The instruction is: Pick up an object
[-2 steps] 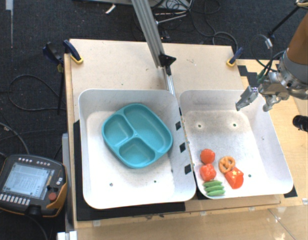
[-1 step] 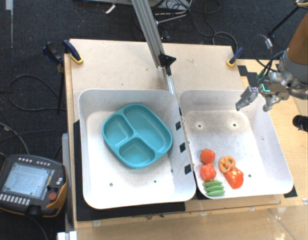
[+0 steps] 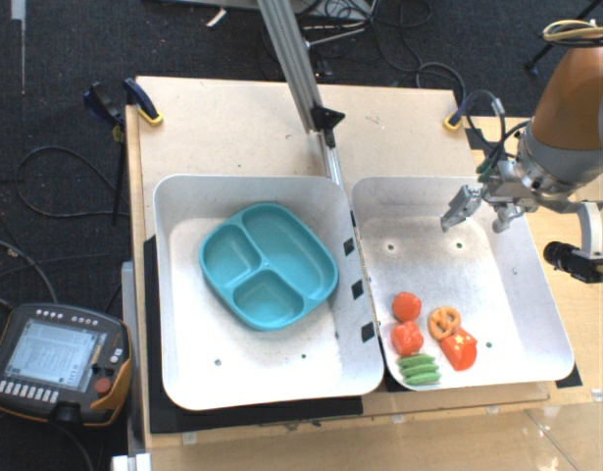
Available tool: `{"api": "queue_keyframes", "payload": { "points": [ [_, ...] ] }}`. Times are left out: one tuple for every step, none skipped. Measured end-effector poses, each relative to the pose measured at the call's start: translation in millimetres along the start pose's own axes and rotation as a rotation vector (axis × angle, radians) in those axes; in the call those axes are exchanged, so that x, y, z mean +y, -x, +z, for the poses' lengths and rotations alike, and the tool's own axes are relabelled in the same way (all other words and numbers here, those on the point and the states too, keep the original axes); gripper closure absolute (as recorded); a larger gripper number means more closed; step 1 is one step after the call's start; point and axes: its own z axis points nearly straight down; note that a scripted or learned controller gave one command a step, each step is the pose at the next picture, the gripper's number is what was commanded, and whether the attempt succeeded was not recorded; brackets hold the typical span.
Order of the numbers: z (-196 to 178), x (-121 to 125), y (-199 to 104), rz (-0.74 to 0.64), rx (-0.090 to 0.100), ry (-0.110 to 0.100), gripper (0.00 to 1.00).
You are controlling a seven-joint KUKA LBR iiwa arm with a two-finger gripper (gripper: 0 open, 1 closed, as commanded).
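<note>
You won't find any readable text, label, brand or number here. The teach pendant [image 3: 54, 359] screen at lower left is lit, but its contents are too small to read.

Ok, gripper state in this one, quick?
Gripper: open, holding nothing, over the far part of the right bin, apart from the food pieces.

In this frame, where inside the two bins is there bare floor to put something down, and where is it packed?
The right bin is bare across its upper half, below the gripper. Its lower part is crowded with the pretzel, red pieces and green beans. The left bin has bare strips around the teal divided plate, widest along the bottom.
</note>
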Motion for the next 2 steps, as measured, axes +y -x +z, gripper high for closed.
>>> {"api": "queue_keyframes", "payload": {
  "points": [
    [65, 0, -1, 0.003, 0.0, -0.002, 0.0],
    [127, -8, 1, 0.004, 0.001, -0.002, 0.0]
  ]
}}
